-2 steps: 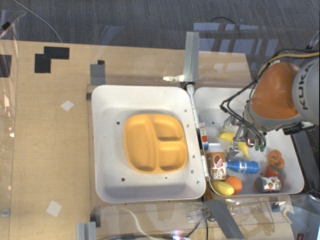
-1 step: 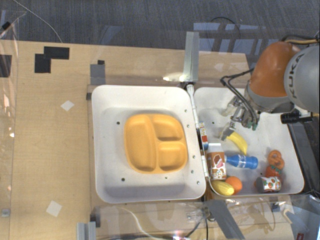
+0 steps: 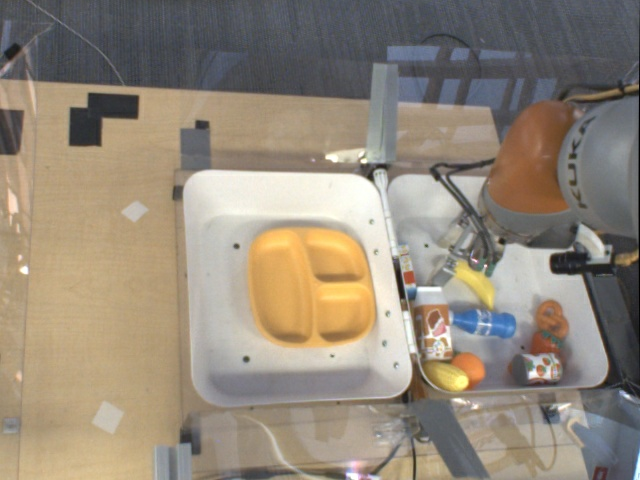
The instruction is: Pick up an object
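Banana (image 3: pixel 477 286) under gripper (image 3: pixel 466 255), right bin (image 3: pixel 420 203)

Yellow banana (image 3: pixel 475 284) aslant in the right bin (image 3: pixel 590 353), beside blue bottle (image 3: pixel 482 322).

Overhead slanted view of both bins (image 3: pixel 200 268)

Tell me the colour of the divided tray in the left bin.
The divided tray is yellow-orange, seen clearly in the camera view.
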### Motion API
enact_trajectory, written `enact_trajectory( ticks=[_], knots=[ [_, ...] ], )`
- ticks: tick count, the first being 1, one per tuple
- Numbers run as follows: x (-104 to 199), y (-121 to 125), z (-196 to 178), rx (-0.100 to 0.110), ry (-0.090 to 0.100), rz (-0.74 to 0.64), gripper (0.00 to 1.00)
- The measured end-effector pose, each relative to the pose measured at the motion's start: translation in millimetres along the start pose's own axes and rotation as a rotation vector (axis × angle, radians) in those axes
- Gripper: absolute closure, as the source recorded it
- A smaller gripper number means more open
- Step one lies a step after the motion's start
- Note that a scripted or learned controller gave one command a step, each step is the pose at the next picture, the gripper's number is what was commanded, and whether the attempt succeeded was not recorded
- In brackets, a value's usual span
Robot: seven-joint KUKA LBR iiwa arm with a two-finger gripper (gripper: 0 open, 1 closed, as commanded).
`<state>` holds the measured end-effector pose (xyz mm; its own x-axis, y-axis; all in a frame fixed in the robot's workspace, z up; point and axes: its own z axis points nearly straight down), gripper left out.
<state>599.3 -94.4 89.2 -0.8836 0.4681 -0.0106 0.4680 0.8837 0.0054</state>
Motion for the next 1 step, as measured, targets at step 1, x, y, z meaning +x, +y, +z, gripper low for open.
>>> enact_trajectory(
  ticks=[1],
  knots=[
    [-63.2, -45.1, -52.7, 0.002, -0.004, -0.189, 0.00]
  ],
)
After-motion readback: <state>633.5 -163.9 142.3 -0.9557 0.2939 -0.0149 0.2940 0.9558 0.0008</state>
